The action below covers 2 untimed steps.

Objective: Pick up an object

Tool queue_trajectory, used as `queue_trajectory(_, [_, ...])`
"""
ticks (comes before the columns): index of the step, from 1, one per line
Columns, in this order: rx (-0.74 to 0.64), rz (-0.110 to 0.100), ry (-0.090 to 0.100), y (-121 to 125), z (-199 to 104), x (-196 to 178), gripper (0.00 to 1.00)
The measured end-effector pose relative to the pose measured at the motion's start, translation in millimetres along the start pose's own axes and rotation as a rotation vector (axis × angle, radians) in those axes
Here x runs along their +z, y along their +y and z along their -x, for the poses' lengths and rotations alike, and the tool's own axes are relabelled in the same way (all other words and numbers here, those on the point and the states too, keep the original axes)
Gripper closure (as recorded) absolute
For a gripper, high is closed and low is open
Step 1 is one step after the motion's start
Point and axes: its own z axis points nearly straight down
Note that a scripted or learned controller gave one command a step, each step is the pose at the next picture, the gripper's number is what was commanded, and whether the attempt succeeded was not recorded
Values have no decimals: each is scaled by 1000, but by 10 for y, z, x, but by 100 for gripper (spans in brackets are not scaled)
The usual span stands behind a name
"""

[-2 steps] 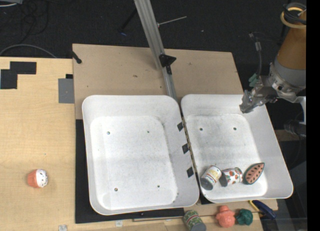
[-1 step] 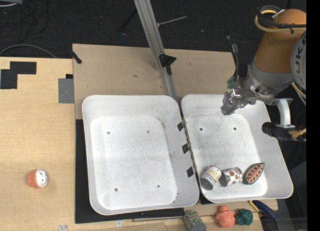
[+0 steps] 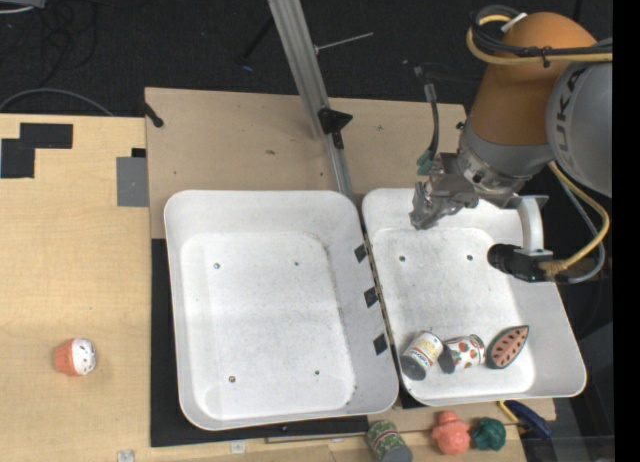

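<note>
Three small objects lie in a row near the front edge of the right bin (image 3: 470,280): a small can with a yellow and white label (image 3: 423,353), a white can with red spots (image 3: 462,352), and an oval brown and red piece (image 3: 507,346). My gripper (image 3: 428,212) hangs over the bin's far left part, well behind those objects, with nothing visible between its fingers. The fingers point down at the bin floor.
The left bin (image 3: 262,310) lies beside the right one, with black clips along the shared edge. A red and white ball (image 3: 76,357) rests on the bench at the far left. Small toys (image 3: 450,433) lie below the right bin. A metal rail (image 3: 305,65) slants behind the bins.
</note>
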Motion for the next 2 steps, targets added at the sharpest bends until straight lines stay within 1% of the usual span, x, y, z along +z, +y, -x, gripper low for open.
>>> queue_trajectory(1, [1,-2,-1,-45,-503,168,100])
queue_trajectory(2, [2,-2,-1,-67,-925,174,100])
